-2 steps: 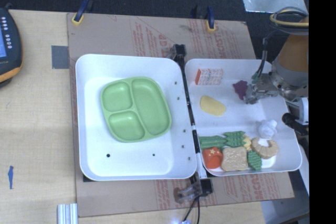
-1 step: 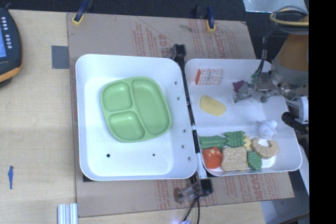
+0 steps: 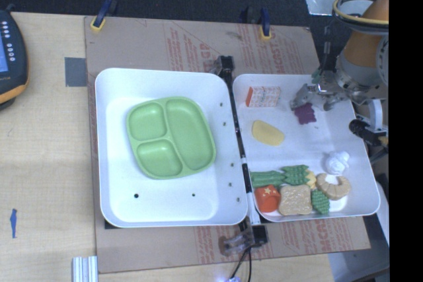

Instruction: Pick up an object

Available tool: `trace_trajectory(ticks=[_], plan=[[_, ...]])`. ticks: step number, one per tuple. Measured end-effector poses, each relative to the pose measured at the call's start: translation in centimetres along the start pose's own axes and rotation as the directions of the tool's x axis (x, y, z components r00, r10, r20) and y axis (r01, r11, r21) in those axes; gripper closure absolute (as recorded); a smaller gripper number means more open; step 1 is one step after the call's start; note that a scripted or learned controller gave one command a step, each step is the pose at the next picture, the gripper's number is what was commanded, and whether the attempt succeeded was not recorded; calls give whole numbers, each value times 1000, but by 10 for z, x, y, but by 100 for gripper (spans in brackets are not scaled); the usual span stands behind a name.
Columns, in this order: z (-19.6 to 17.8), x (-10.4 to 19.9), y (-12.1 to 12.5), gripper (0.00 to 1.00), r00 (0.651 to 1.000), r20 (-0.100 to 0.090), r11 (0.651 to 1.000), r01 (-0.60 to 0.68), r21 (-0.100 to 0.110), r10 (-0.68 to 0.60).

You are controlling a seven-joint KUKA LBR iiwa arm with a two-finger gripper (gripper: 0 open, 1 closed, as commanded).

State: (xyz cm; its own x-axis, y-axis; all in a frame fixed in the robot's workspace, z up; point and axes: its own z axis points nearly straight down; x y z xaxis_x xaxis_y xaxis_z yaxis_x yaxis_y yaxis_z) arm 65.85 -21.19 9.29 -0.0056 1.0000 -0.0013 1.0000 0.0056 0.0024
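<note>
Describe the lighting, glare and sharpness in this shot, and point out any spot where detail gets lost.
Camera view: even overhead light with soft, short shadows; the white right bin is bright enough to swallow the pale object near its right wall; the gripper over the purple piece is slightly soft; the far background is dark and detail-free.

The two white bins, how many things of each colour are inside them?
Green: 4 (divided plastic plate, two leafy pieces, small piece)
Yellow: 1 (oval piece)
Purple: 1 (small lump)
Red: 1 (tomato slice)
Tan: 2 (bread slice, ring)
White: 2 (wrapped packet, round lump)
Total: 11
</note>
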Motion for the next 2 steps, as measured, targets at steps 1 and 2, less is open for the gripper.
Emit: trace_trajectory(ticks=[1, 2], plan=[[1, 0, -12, 0, 1000, -2, 1000, -3, 8, 3], [0, 0, -5, 0, 1000, 0, 1000, -1, 2, 1]])
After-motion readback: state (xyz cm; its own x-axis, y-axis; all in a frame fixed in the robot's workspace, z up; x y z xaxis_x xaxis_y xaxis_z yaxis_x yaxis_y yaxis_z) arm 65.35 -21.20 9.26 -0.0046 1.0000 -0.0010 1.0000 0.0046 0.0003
